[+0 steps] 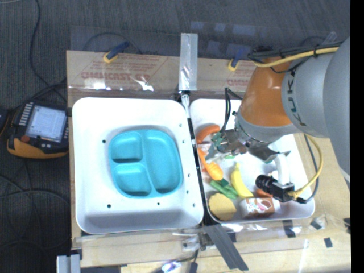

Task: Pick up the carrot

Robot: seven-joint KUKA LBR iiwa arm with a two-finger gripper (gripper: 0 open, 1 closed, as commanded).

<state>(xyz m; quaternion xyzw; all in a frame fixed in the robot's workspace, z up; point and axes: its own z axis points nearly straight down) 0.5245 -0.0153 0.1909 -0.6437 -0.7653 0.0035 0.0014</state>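
Place: a robotics lab or test cell
Floor: dark grey carpet (34, 209) with loose cables
Bench: plywood board (136, 73), clamped and taped (makeshift look)
Gear: teach pendant (40, 128) lying on the floor
Arm: grey-and-orange industrial robot (296, 95)

"KUKA" lettering on arm (296, 98)

Reaches in from the right edge of the frame: a thick grey KUKA arm (324, 90) sloping down toward centre right. Carries a broad orange band (267, 98) above the wrist, right of centre. Ends in a two-finger gripper (223, 145) just right of centre, low and pointing toward the left. Trails a yellow cable (311, 166) looping down the lower right.
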